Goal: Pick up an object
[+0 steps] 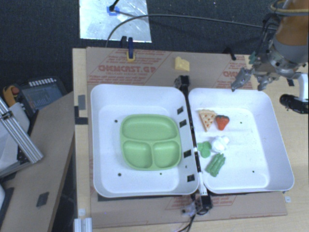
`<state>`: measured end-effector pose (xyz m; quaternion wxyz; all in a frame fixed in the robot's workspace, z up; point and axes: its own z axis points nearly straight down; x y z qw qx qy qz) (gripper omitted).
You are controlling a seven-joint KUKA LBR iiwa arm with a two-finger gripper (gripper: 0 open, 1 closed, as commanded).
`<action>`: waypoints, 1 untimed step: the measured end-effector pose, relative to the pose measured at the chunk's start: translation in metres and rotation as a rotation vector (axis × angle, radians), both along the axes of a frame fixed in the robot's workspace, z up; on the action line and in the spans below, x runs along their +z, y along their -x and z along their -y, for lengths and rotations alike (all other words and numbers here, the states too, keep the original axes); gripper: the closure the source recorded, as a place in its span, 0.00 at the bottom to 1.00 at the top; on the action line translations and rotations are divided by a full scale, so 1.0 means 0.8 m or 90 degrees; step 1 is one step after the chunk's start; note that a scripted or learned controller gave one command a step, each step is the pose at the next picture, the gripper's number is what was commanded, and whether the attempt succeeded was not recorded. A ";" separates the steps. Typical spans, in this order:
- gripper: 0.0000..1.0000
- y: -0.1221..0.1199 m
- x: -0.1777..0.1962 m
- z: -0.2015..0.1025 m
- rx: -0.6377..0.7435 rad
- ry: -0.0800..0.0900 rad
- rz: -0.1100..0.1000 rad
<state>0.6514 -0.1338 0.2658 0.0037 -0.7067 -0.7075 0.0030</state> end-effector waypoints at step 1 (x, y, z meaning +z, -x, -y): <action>0.00 -0.002 0.009 0.000 0.001 0.001 0.007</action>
